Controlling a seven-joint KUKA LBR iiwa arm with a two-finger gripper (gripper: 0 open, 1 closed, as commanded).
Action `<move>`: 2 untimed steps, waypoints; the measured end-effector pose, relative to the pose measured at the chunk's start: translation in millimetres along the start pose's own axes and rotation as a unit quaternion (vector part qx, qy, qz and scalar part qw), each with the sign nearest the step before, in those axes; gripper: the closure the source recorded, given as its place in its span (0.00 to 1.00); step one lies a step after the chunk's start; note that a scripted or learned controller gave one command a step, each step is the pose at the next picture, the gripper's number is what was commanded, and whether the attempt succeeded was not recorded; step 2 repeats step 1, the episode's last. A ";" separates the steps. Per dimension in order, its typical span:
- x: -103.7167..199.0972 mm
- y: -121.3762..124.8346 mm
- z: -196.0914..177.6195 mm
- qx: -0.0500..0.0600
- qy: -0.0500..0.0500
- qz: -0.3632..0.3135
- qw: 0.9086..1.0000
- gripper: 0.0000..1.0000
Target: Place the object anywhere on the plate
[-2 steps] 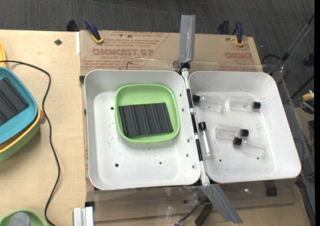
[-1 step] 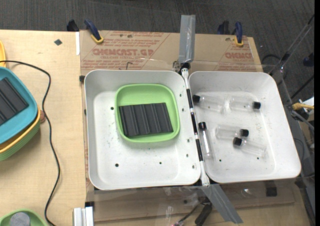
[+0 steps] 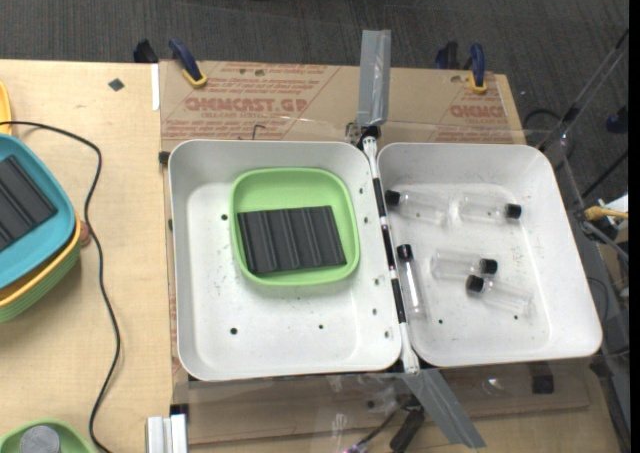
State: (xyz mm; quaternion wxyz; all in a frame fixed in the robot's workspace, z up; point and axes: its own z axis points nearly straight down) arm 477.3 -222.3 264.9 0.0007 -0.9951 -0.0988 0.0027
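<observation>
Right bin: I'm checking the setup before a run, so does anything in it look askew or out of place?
The clear vials with black caps lie scattered at different angles across the right bin, not lined up. One vial lies tight along the bin's left wall, apart from the rest. In the left bin, the green plate carries a dark ribbed insert sitting slightly crooked.

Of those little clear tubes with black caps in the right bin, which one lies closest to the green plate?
The tube along the bin's left wall, lying lengthwise against the divider, cap at its upper end. The other tubes lie further right.
</observation>
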 end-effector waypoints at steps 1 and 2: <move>0.2 -0.1 -70.8 -0.001 0.000 -0.003 1.000 0.00; 0.2 -0.1 -70.8 -0.001 0.000 -0.003 1.000 0.00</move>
